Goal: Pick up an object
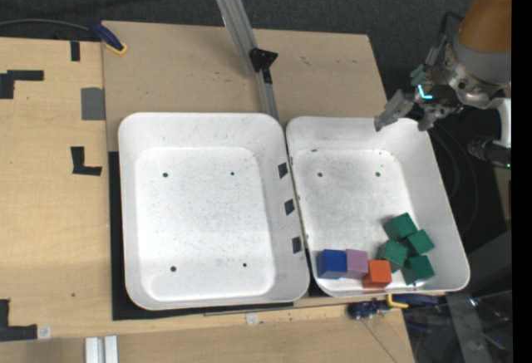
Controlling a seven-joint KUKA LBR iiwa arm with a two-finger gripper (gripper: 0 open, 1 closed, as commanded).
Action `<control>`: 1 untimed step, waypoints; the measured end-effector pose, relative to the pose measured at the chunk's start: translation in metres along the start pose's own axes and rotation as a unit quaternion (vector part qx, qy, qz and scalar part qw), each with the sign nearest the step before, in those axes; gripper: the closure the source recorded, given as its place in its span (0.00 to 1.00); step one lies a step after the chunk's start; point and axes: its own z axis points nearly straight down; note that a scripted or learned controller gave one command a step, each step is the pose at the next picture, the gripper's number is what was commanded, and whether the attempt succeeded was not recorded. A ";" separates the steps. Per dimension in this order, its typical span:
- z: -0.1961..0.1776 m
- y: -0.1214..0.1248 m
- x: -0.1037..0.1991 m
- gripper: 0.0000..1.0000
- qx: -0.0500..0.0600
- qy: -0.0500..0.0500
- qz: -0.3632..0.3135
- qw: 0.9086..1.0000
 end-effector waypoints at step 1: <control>-0.003 0.001 0.000 0.00 -0.002 -0.001 0.000 1.000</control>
